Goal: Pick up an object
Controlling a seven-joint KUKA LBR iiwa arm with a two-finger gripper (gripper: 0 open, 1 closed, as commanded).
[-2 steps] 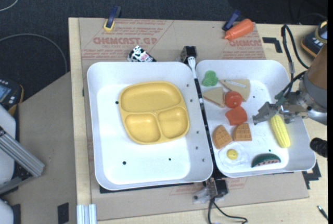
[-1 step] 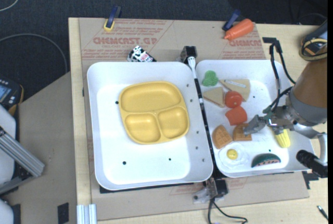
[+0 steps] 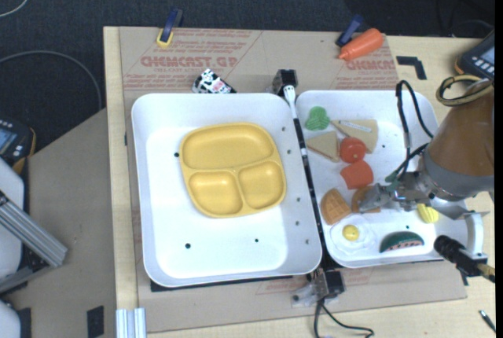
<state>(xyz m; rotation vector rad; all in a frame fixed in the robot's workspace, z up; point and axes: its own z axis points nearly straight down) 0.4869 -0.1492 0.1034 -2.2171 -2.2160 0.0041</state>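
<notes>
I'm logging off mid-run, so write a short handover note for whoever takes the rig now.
Gripper: low in the right bin, beside the red block and waffle piece; whether it is open or shut cannot be told.
Toy food in the right bin: green piece, sandwich wedges, tomato, fried egg, watermelon slice.
Left bin holds the yellow divided plate.
Done: nothing visibly lifted.
Left: grasp one item and raise it.

I count two white bins point(image 3: 149, 171), side by side. The left bin holds one yellow divided plate point(image 3: 232, 169). The right bin point(image 3: 424, 104) holds roughly nine toy food pieces point(image 3: 353, 149); those under my arm cannot be counted.
</notes>
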